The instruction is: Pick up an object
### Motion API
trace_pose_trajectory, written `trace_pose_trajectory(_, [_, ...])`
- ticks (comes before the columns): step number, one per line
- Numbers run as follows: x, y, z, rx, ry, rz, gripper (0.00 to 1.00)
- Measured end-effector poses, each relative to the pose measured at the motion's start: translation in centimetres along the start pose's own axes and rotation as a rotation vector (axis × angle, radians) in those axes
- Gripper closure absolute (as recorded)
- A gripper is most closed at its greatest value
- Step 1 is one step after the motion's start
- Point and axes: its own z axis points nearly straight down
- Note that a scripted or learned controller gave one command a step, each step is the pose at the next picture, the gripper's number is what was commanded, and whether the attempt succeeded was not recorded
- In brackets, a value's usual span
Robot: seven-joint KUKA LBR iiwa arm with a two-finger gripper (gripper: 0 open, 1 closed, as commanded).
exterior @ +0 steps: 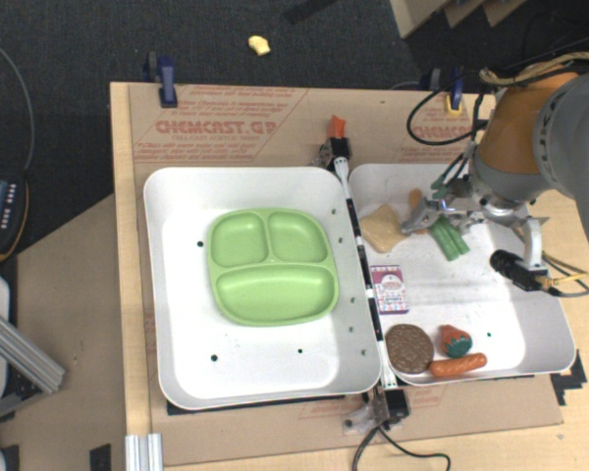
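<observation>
Green stick [452, 240] lies just under the low end effector [434, 214], grip state unclear, nothing visibly lifted, pick not done.

The divided plate [272, 266] lies mid-left bin [177, 361], while in the right bin [545, 346] the bread slice [381, 229] sits by its left wall, the card [388, 288] below it, and the round patty [409, 348] and carrot [458, 365] along its front edge.

I see open room in the right bin's [545, 346] middle; toys crowd its near corner and far side.
</observation>
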Motion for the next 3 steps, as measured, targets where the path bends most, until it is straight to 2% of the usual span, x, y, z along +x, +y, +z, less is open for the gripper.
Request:
trace_pose_trajectory(1, [-0.4,0.1,-1.5,-0.007,-0.004,0.003,1.00])
trace_pose_trajectory(2, [3.7,-3.6,-7.3,-0.003,0.000,0.002,1.00])
trace_pose_trajectory(3, [10.0,-3.4,-10.6,-0.008,-0.001,-0.001,1.00])
